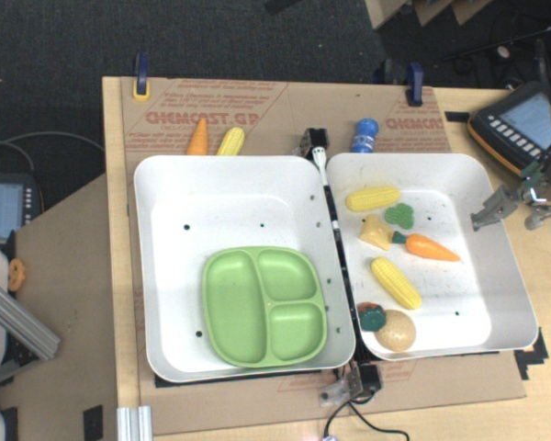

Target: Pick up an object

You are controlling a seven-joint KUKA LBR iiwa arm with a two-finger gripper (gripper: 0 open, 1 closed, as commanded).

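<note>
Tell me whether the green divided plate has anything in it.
Empty. The green divided plate lies flat in the left bin, and all three compartments show bare green.

The gripper [496,211] is grey metal, with thin angular fingers. Behind it sits a blocky grey body with a green spot.

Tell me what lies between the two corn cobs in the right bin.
In the camera view, between the upper corn cob and the lower corn cob lie a pale yellow wedge, a green broccoli piece just above it, and bare bin floor.
</note>
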